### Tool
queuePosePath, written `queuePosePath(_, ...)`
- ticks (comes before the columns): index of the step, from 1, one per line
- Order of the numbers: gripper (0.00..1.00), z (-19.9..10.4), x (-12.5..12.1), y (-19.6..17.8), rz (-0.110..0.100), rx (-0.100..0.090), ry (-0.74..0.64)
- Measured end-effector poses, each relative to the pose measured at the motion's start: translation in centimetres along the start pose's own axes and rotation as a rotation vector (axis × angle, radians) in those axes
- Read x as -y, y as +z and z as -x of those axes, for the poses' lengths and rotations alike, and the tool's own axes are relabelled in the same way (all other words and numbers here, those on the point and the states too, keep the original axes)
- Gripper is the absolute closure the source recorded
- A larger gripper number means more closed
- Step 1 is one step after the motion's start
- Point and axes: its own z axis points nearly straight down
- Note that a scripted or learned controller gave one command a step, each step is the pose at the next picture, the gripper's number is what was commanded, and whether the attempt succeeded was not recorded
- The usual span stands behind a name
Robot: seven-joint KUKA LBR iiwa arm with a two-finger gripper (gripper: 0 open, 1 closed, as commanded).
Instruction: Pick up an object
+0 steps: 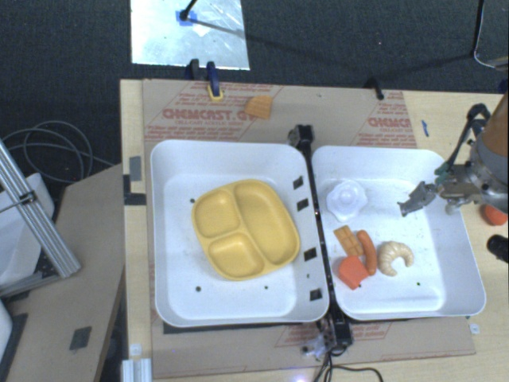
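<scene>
Looking down at a bench (135,237) with two shallow white bins side by side: left bin (171,173) carrying a yellow divided plate (245,229) with three compartments, nothing in them; right bin (453,277) carrying the small stuff. Grey arm (497,146) reaching in from the right edge, above the right bin's far right side. Gripper (415,201) hanging over bare white floor in the upper right part of that bin, nothing visible between the tips; open or closed impossible to tell at this angle. So pick not yet made, judging by every candidate lying loose on the bin floor. Candidates, big to small: a white cup-like piece (347,198) near the bin's upper left, hard to read against the white; a pale croissant (395,256) lower middle, well left of and below the gripper; an orange-red sausage (367,248) just left of the croissant; a red chunk (353,272) below the sausage, touching or nearly so; a small orange waffle-like strip (348,239) right beside the sausage on its left. Cluster packed tight, so likely awkward for a clean two-finger grab; croissant and white piece sit more apart and look like the easier targets. Left to do, as a guess: travel over one item, descend, close, lift. Outside the bins: a small tan block (258,106) on the cardboard behind the left bin, out of play.
</scene>
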Motion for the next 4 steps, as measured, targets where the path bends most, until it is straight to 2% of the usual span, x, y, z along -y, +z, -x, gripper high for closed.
queuePosePath(1,0.0,-1.7,2.4,15.7,0.014,0.01,0.002)
queuePosePath(2,1.0,-1.5,1.9,13.6,0.025,0.01,0.003)
queuePosePath(3,0.0,-1.6,2.1,13.9,0.02,0.008,0.003)
queuePosePath(4,1.0,-1.6,2.0,12.8,0.022,0.009,0.003)
